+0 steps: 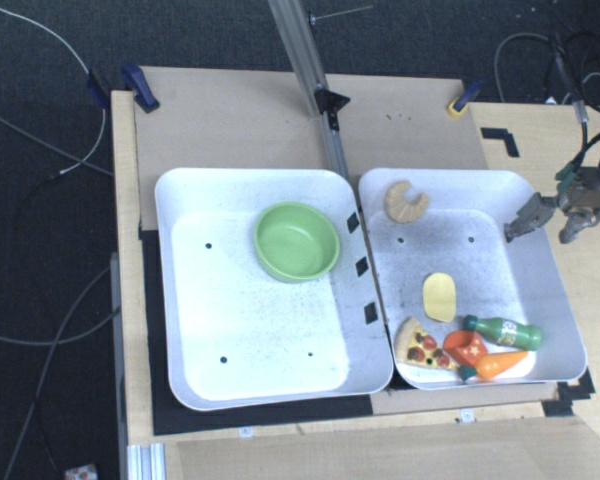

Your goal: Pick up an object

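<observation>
Camera view showed the gripper (548,220) poised at the right edge of the right bin (540,268), its two dark fingers spread apart with nothing between them. Judging by that, the task stood at its opening step: the approach, with no object yet chosen or grasped.

The right bin held the likely candidates. A tan croissant-shaped toy (407,201) lay in the far left corner of that bin, well apart from the gripper. A yellow oval piece (439,296) sat alone near the middle, nearer to the viewer and to the left of the gripper. Along the near edge lay a cluster packed closely together: a pizza slice (420,345), a red toy (464,348), a green bottle (503,331) and an orange carrot (498,364). The left bin (195,298) held a green bowl (297,240), farthest from the tool.

The next move probably called for travelling left over the bin floor and descending onto a single piece. The yellow oval looked the cleanest target, since it stood clear of its neighbours, whereas the crowded pile risked a finger landing on two toys at once.
</observation>
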`<state>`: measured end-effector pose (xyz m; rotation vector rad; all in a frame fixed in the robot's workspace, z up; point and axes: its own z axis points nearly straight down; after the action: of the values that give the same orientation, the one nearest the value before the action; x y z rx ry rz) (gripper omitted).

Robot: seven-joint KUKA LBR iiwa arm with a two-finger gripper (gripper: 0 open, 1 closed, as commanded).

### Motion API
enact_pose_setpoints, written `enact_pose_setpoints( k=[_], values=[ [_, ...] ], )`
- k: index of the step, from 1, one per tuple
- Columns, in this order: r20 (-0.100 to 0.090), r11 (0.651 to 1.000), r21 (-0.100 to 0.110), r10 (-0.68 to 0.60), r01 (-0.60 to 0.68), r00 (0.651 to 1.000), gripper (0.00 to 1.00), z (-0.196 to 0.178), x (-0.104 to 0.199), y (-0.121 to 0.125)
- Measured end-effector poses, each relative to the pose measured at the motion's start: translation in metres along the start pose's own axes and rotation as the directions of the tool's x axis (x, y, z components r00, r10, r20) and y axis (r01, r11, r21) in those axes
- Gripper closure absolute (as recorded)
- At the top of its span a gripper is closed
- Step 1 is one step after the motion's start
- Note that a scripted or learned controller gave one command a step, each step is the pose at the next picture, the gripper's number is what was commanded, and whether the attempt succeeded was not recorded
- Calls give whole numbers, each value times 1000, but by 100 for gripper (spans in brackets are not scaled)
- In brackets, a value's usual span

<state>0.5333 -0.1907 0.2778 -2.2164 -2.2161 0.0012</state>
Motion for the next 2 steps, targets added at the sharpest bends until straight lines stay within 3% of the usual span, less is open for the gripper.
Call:
enact_pose_setpoints(
  k=[2],
  values=[
    [-4,1000,9,1,-1,1000,0,100,-2,-8]
  ],
)
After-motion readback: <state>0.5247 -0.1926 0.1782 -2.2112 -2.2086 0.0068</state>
